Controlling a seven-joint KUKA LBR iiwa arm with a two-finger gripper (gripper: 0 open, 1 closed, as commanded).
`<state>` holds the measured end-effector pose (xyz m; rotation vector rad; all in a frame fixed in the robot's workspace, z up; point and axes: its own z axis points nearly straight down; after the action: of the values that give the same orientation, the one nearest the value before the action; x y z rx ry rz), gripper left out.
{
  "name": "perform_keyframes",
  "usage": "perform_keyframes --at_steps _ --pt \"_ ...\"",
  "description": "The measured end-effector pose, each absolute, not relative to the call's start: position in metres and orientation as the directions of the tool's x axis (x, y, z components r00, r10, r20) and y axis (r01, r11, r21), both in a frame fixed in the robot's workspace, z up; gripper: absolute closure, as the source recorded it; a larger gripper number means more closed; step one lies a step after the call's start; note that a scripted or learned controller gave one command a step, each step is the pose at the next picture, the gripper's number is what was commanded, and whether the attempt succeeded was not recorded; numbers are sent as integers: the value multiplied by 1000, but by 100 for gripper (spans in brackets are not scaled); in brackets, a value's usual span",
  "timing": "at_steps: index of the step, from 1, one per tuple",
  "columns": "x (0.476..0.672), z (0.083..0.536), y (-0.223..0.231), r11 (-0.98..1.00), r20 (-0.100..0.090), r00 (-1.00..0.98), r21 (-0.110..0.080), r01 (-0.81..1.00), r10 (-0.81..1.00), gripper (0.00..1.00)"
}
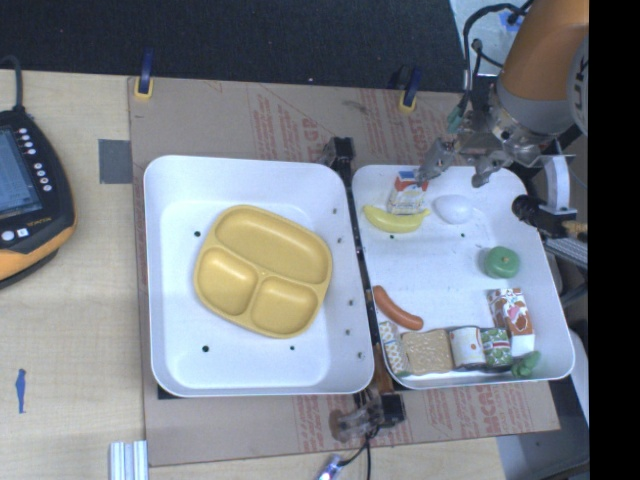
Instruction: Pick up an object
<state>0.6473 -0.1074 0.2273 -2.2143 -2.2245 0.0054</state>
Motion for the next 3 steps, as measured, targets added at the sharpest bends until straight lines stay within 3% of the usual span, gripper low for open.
perform_keyframes --at_steps 1,2,3 --pt "652 191 -51 7 -2 -7 -6 1000 1000 0" --pt "653 202 -52 8 -2 -8 -8 1000 1000 100" --pt "604 237 -44 2 0 -2 -5 1000 1000 100"
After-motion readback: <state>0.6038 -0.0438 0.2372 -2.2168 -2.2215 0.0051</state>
